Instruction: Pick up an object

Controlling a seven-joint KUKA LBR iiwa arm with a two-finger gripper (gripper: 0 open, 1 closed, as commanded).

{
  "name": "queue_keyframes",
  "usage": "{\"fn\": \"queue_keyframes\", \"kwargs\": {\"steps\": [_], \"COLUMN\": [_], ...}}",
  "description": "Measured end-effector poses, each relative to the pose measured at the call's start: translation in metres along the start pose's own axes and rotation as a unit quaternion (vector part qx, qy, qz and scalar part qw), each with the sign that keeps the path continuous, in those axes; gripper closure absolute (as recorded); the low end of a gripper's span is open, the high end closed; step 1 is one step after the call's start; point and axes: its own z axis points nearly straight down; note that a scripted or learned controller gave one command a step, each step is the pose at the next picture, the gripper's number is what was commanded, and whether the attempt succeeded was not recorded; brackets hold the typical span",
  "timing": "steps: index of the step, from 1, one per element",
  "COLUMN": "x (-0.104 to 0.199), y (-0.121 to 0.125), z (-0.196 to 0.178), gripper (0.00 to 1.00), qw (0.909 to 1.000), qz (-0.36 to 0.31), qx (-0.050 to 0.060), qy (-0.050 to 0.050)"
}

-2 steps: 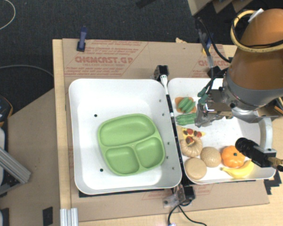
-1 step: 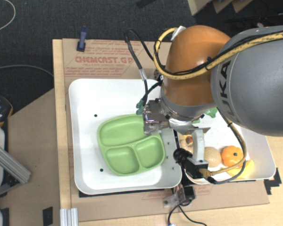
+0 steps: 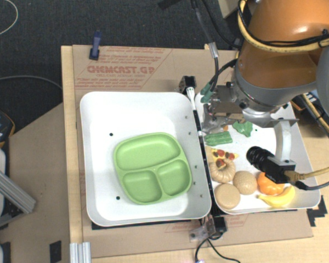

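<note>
Several toy foods lie just below your hand (image 3: pixel 216 119), whose finger state you cannot tell, so you're mid-approach: next, descend squarely onto the flat green toy vegetable (image 3: pixel 217 139).

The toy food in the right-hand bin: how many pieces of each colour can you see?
Green: 2, a flat piece and a small piece
Tan or beige: 3, a knobbly one and two round ones
Orange: 1
Yellow: 1, a banana
Multicoloured slice: 1
Total: 8
</note>
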Motion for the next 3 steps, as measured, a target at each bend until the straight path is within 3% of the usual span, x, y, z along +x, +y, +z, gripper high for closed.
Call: {"fn": "queue_keyframes", "kwargs": {"steps": [1, 2, 3], "x": [0.003, 0.149, 0.124], "y": [-0.001, 0.051, 0.04], "z": [-0.005, -0.059, 0.022], "gripper": [1.0, 1.0, 1.0], "qw": [1.0, 0.9999, 0.9999], "qz": [-0.003, -0.01, -0.001], "qx": [0.004, 0.001, 0.011], "qy": [-0.001, 0.003, -0.003]}}
